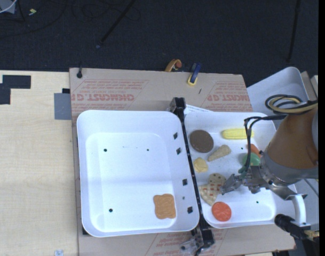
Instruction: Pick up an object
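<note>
My gripper (230, 184) reaches into the right bin (247, 216) from the right, low over its middle, just right of a waffle-patterned piece (213, 184). The arm's orange band and grey wrist cover the bin's right part. Around it lie a brown round disc (201, 141), a yellow corn cob (234, 134), a tan wedge (220, 153), a small yellow piece (200, 165) and a red round slice (222, 212). A green and orange item (252, 154) peeks out beside the wrist. In the left bin (98, 127) lies a toast-coloured piece (164, 206).
The two white bins sit side by side on a cardboard sheet (125, 92), joined by a black divider with clips (182, 153). A yellow-blue clamp (193, 74) and an orange clip (174, 65) sit at the cardboard's far edge. Black cables (282, 101) loop above the arm.
</note>
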